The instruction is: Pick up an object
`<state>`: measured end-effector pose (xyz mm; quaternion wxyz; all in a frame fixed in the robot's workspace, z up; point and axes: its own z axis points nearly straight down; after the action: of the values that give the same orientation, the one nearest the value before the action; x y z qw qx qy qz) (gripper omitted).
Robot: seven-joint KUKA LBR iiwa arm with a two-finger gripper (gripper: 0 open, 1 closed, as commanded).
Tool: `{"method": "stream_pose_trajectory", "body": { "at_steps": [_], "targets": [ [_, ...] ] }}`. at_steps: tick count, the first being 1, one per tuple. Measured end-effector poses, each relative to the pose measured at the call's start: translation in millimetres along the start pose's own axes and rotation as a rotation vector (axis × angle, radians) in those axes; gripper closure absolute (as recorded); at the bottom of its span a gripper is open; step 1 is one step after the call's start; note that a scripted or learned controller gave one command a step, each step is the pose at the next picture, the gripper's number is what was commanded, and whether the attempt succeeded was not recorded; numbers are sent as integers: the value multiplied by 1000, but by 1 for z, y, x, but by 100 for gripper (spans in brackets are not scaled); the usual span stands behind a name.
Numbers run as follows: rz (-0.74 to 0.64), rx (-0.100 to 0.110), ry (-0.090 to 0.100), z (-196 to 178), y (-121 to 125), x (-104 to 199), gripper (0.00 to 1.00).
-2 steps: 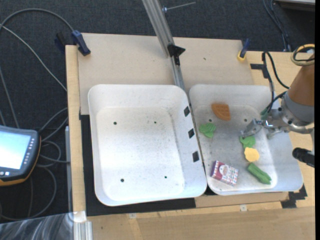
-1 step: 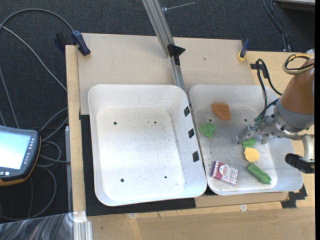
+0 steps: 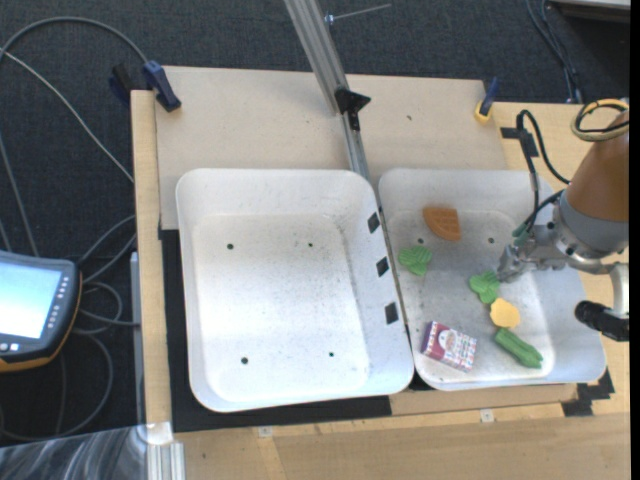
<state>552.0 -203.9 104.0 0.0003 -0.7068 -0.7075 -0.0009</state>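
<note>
The right bin (image 3: 560,363) holds an orange piece (image 3: 442,221), a green leaf-like piece (image 3: 415,260), a green piece (image 3: 484,287), a yellow piece (image 3: 505,314), a long green piece (image 3: 519,348) and a small red and white packet (image 3: 448,345). My gripper (image 3: 508,268) is low in this bin, its tip just above and right of the green piece in the middle. The arm's orange band (image 3: 603,180) rises to the right.
The left bin (image 3: 200,203) lies beside the right one, with a slanted metal post (image 3: 318,48) rising behind them. Blue clamps (image 3: 160,83) sit at the bench's back corners. A tablet (image 3: 30,308) and cables lie on the floor at left.
</note>
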Motion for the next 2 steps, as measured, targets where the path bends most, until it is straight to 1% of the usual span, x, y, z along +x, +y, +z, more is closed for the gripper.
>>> {"method": "stream_pose_trajectory", "body": {
  "at_steps": [1, 2],
  "targets": [
    [0, -7, -5, -64, 4, -3, 100],
    [-1, -6, -4, -115, -4, -1, 100]
  ]
}}
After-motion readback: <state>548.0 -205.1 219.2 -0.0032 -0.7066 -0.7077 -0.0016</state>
